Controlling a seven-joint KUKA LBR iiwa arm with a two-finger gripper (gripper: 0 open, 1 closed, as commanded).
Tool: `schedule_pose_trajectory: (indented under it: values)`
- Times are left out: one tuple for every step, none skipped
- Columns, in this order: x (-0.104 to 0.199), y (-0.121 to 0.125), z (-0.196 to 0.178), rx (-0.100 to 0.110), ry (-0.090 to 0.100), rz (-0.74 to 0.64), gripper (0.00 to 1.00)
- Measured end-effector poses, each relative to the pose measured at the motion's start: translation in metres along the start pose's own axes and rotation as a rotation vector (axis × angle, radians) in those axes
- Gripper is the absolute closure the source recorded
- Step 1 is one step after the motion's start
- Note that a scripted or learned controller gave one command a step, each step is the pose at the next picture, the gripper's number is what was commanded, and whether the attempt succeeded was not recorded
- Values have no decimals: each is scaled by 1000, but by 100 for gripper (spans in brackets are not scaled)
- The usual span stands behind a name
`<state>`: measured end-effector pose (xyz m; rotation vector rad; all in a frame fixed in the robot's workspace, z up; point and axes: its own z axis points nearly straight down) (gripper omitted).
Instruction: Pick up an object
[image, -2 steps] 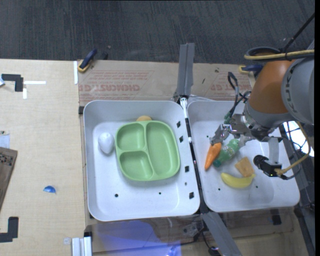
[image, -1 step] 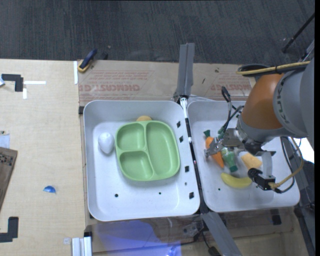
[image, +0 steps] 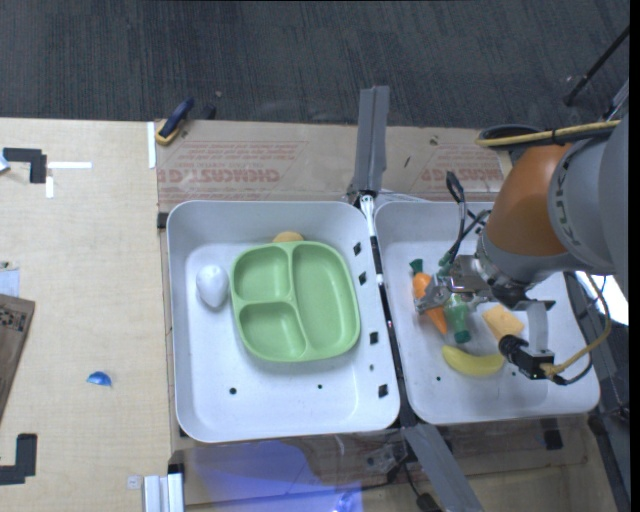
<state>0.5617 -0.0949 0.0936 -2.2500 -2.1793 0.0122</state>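
The gripper (image: 452, 288) is seen low in the right bin (image: 425, 395), among an orange carrot (image: 430, 300), a green item (image: 459, 320) and a banana (image: 472, 362). Whether its fingers are spread or pinching cannot be told. A green divided plate (image: 297, 300) lies in the left bin (image: 200, 400).

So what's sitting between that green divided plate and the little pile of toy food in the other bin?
In the camera view, the bins' adjoining rims lie between the green plate and the toy food, plus bare white bin floor on either side.
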Motion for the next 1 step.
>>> schedule_pose_trajectory:
  values:
    - [46,27,-95,-5,-2,27,100]
